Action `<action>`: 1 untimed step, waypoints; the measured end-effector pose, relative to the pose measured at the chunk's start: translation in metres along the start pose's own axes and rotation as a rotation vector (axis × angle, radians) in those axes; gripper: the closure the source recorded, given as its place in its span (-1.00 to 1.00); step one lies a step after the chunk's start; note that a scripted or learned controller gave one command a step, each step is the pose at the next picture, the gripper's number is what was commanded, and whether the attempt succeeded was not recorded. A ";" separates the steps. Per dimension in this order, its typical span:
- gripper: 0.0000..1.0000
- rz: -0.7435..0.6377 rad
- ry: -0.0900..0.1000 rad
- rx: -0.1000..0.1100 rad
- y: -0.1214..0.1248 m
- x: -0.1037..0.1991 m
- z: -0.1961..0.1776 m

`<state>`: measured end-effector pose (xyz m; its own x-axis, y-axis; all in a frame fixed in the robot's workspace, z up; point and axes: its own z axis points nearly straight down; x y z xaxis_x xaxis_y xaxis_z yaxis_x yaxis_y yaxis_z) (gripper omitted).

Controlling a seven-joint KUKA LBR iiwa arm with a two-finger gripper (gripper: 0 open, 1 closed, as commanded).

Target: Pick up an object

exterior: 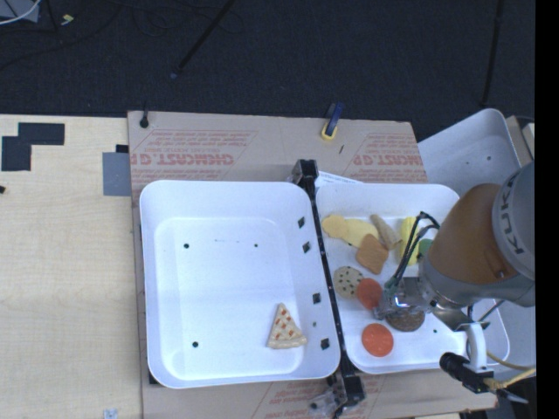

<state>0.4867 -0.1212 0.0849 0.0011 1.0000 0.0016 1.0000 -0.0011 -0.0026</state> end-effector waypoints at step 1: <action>1.00 -0.002 -0.001 -0.003 0.035 0.038 -0.084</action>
<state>0.5216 -0.0832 0.1685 -0.0013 1.0000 0.0001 1.0000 0.0013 0.0003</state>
